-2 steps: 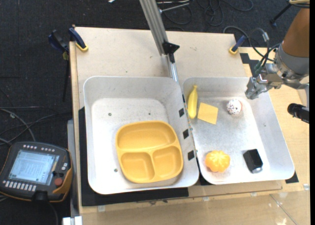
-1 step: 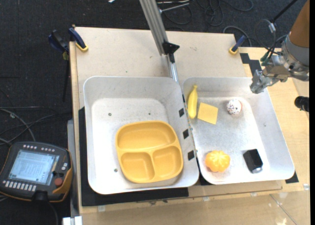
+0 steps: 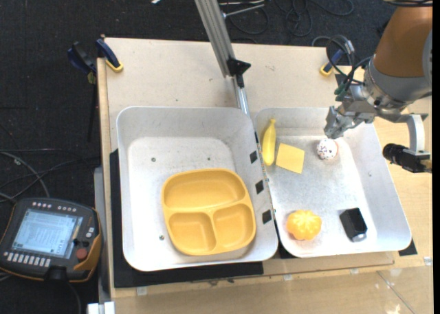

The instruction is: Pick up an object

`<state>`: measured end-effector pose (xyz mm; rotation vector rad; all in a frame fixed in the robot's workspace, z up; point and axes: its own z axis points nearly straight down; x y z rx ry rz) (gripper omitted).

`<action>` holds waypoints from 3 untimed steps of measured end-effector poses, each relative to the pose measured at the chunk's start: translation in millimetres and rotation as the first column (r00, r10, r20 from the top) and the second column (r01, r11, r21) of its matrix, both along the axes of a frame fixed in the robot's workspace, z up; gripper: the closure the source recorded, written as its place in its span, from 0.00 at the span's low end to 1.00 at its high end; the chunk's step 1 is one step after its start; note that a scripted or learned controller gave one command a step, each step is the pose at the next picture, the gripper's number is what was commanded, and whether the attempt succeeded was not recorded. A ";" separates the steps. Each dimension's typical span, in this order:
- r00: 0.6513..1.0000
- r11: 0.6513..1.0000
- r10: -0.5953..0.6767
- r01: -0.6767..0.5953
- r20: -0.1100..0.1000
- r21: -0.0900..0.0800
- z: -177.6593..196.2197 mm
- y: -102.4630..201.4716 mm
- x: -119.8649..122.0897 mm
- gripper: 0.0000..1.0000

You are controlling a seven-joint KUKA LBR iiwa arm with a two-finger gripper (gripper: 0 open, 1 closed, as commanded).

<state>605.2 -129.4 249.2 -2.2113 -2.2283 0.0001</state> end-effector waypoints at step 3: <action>1.000 1.000 0.000 0.000 -0.002 0.000 -19.0 146.4 -44.6 1.00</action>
